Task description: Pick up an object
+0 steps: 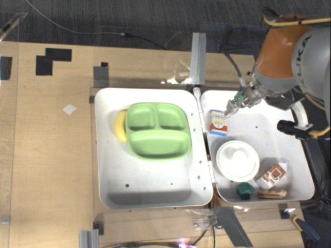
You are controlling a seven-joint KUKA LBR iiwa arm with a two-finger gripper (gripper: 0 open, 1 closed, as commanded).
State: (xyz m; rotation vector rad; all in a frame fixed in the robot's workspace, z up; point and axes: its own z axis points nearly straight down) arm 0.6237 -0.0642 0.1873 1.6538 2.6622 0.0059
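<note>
Camera view from above: two white bins are seen side by side, and the arm (289,50) is reached in over the right bin (305,174) from the back-right corner. The gripper (231,108) is hung low at the back-left of that bin, and whether anything is clamped can't be told from this angle, since the tip is just too small and blurry.

The key relation: a small carton (219,123) with red and blue print is lying just beside the gripper tip, slightly toward the front and left of it, hard against the bin's left wall. Its long axis looks to be run roughly front-to-back. So if that's the target, only a short drop forward and down would be needed, though being crowded by the wall could make a clean pinch awkward. No contact can be confirmed; they're close, maybe touching.

Contents, for the record:
- Right bin: the carton, a white bowl (237,160) in the middle, a dark green round thing (245,190) at the front, a brown-and-white box (273,175) tilted near the front right, and a tan stick-like piece (271,194) lying along the front wall.
- Left bin (150,195): a green divided tray (157,129), with a yellow object (120,126) tucked at its left edge, partly hidden.

Nothing is seen lifted yet.
</note>
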